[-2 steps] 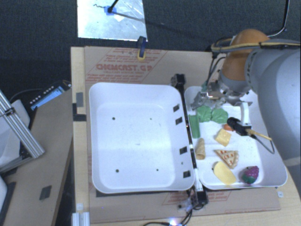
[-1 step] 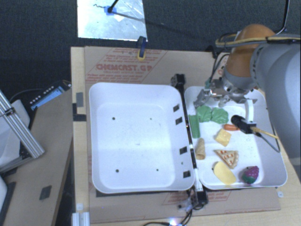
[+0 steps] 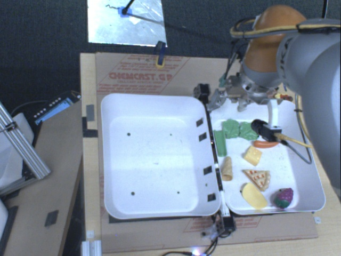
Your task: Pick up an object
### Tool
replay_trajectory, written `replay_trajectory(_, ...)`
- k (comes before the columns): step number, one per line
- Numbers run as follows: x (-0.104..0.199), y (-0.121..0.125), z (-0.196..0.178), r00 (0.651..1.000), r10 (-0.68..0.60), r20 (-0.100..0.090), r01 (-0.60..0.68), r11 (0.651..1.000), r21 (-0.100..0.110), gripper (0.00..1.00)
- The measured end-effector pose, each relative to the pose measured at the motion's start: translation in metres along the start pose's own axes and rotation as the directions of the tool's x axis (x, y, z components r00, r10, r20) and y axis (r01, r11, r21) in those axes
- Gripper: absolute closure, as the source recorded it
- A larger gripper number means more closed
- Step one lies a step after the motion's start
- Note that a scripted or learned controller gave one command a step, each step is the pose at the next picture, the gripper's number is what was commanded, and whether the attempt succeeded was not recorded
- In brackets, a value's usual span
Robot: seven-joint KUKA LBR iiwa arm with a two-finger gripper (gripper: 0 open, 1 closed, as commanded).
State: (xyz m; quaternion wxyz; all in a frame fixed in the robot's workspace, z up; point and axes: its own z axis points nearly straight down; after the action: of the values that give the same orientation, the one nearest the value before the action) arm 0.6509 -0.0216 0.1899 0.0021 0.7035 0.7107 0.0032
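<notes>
The right white bin (image 3: 306,183) holds several toy foods. A green leafy piece (image 3: 238,129) lies near its far end, with a green strip (image 3: 219,142) beside the left wall. An orange-red stick (image 3: 265,144), a yellow block (image 3: 252,156), a tan roll (image 3: 227,168), a pizza slice (image 3: 257,178), a yellow oval piece (image 3: 254,196) and a purple berry (image 3: 283,197) lie closer to the front. My gripper (image 3: 233,96) hangs over the bin's far left corner, just beyond the green leafy piece. Nothing is visible in its grasp.
The left white bin (image 3: 154,159) sits beside the right one, joined along a middle wall with black clips (image 3: 206,169). My grey arm (image 3: 314,63) fills the upper right. A shiny sheet (image 3: 125,15) lies beyond the bench.
</notes>
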Motion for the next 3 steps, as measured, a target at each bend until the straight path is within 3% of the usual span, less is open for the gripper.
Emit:
replay_trajectory(1,0.087,-0.010,-0.008,1.000,-0.003,-0.003,0.003,1.000,0.005,0.00)
replay_trajectory(2,0.137,0.018,0.108,1.000,0.001,0.000,-0.001,1.000,0.009,0.00)
replay_trajectory(3,0.174,-0.004,0.050,1.000,0.002,-0.002,-0.002,1.000,0.003,0.00)
